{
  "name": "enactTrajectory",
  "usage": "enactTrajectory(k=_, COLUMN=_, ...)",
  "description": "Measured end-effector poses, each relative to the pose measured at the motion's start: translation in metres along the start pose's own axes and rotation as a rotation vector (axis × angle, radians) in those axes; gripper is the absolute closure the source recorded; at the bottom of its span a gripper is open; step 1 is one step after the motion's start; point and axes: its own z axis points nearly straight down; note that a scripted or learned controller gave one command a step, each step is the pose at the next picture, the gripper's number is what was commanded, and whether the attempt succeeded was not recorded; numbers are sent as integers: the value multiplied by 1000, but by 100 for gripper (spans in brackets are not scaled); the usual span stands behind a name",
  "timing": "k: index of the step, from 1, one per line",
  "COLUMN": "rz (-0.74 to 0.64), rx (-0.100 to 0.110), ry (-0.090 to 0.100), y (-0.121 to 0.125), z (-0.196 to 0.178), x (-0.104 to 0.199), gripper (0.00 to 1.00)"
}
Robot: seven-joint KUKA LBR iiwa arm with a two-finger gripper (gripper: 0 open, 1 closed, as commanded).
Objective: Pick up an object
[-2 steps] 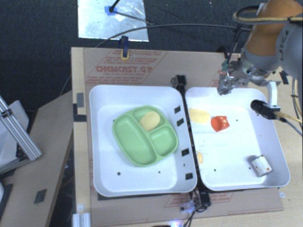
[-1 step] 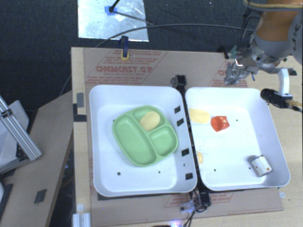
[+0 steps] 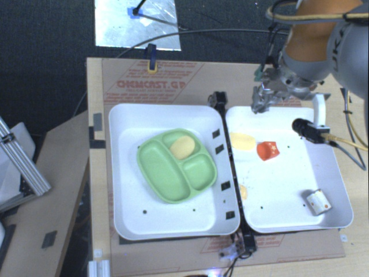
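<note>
Camera view: red object below end effector (apart).

Robotics lab: KUKA arm over a board-topped bench, two white bins, clamps, cabling, aluminium framing.

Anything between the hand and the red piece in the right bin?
No. In the camera view, bare white bin floor separates the hand from the red piece; a pale yellow piece lies just left of that line.
</note>
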Motion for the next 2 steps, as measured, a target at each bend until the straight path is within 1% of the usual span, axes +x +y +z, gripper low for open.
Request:
enactTrajectory(k=1, rz=-1, rx=1, ry=0, y=-9, z=6, x=61, gripper=100)
enactTrajectory(k=2, rz=-1, rx=1, ry=1, y=-23, z=23, x=121, gripper=100)
